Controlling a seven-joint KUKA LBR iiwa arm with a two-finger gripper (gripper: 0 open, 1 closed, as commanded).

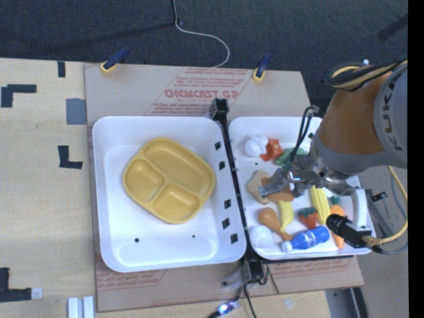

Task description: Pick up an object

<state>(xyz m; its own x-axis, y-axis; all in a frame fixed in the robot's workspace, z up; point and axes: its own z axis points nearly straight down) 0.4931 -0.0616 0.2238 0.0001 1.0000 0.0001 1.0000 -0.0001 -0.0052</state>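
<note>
Both white bins (106,197) look like smooth, slightly glossy plastic, same with the yellow divided plate (169,179). Under them is matt brown cardboard (192,88); at 12 o'clock, dark carpet-like cloth (86,12).

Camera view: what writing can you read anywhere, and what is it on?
"CHEMCAST GP": red print on the brown sheet under the bins.
Smaller red lines around it on the same sheet: too blurred to read.
Letters on the arm's grey casing, right: cut off, unreadable.
Blue bottle: no legible label.
</note>
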